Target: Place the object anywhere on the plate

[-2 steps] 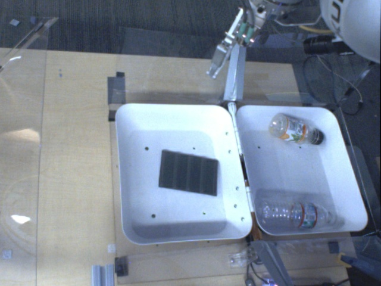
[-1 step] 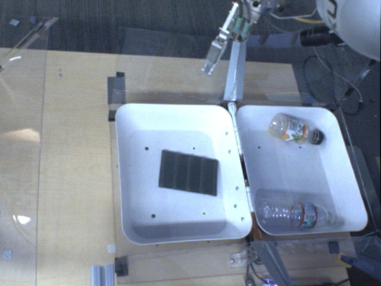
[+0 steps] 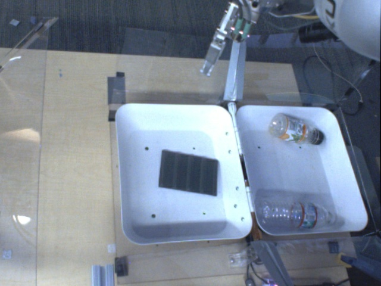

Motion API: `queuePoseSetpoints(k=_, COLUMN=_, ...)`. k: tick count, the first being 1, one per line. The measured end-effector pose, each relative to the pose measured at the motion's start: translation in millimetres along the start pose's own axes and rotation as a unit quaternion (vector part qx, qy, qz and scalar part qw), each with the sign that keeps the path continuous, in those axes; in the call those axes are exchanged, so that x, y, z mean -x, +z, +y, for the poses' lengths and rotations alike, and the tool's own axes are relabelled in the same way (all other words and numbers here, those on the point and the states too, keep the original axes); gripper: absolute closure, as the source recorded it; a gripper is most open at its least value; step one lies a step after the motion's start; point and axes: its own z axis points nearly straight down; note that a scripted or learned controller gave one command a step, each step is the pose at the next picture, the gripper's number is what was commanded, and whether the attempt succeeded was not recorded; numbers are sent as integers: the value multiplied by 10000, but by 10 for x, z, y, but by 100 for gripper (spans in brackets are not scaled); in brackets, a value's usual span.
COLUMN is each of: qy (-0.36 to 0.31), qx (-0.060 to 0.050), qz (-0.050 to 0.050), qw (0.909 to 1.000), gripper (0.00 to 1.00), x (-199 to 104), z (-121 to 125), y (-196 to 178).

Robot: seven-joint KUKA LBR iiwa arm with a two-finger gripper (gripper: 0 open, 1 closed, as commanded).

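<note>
A dark, ribbed rectangular plate [image 3: 189, 172] lies flat in the middle of the left bin [image 3: 134, 130]. The right bin [image 3: 342, 159] holds two clear plastic bottles on their sides. One bottle [image 3: 294, 130], with an orange label and a dark cap, is at the back. The other bottle [image 3: 292, 215], with a green and red label, lies along the front wall. My gripper [image 3: 218, 84] hangs high above the back edge where the two bins meet. It is open, its two long fingers spread in a V with nothing between them, well away from both bottles and the plate.
The two bins touch along a raised middle rim [image 3: 240, 159]. Wooden bench top [image 3: 59, 159] stretches to the left. Cables and the arm's white body [image 3: 348, 11] crowd the back right corner.
</note>
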Motion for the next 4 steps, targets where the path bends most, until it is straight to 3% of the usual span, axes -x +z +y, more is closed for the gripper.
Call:
queuePoseSetpoints(k=2, qy=-257, qx=0, qz=-2, qw=9997, gripper=0, x=-18, z=30, y=-3)
queuePoseSetpoints(k=3, qy=-625, qx=9, qz=-2, qw=9980, gripper=0, x=-152, z=290, y=-6)
queuePoseSetpoints(k=4, qy=-625, qx=8, qz=0, qw=9980, gripper=0, x=-152, z=289, y=-6)
